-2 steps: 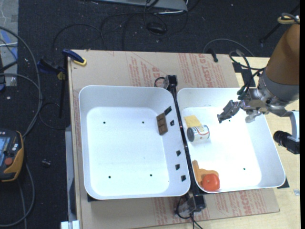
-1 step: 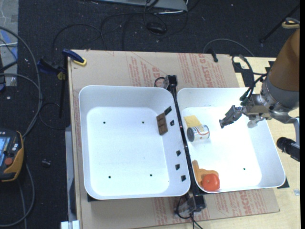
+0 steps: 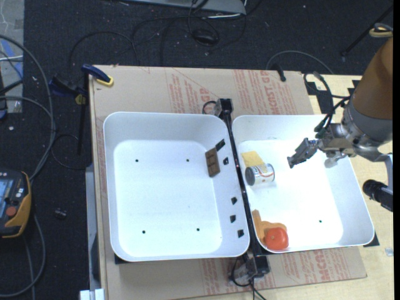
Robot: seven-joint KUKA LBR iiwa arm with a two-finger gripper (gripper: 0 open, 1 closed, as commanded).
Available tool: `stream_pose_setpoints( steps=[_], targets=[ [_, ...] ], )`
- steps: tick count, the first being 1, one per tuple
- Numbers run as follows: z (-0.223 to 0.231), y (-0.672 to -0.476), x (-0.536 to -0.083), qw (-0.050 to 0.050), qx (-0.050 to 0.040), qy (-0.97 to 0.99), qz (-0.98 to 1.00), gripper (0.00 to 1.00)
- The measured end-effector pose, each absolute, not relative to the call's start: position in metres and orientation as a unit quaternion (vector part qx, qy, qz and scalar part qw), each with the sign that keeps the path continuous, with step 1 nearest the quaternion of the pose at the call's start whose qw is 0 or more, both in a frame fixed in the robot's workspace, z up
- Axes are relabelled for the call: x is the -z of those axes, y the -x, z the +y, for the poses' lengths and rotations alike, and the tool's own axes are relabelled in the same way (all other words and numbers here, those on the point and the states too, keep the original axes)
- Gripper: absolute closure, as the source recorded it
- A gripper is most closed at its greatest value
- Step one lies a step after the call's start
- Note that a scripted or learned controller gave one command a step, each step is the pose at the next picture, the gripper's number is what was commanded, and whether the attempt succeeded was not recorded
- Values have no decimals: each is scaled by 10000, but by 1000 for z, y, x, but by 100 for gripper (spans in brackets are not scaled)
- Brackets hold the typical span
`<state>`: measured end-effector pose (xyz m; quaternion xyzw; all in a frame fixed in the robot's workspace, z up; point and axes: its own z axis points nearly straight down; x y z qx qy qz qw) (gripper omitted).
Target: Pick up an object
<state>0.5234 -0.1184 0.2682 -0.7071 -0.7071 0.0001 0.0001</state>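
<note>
- Far left, off the counter (image 3: 156, 83): a yellow-and-black handset (image 3: 12, 204) on the dark floor, cables around it. Not relevant.
- Left bin (image 3: 119, 130): a brown bar (image 3: 213, 162) leans on its right wall, near the divider. Hard to reach; skip it.
- Right bin (image 3: 350, 230), left side: a yellow block (image 3: 251, 158) with a small silver can (image 3: 260, 174) lying on its side, touching or just beside the block's lower edge.
- Same bin, lower left corner: a red-orange ball (image 3: 276, 237) against an orange piece, tight to the wall.
- Pincer (image 3: 299, 155) sits above the right bin, right of the can and near it, holding nothing. Can't tell from this angle whether it's spread or pressed together (dark shape, too small).
- Judgement: approach phase, nothing grasped yet. The can is the nearest candidate.
- To do it well: centre over the can body, straddle it across its narrow axis so it can't roll out, and come down vertically.
- Risk: the block alongside may block one side; corner items offer poor wall clearance.
</note>
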Motion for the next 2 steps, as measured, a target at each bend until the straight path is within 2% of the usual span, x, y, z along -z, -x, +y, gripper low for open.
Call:
stream_pose_setpoints(
  steps=[1,2],
  targets=[
    [-118,-523,-268,1,-1,7071,-7071,0],
    [-100,-497,-221,14,-9,6827,-7307,0]
  ],
)
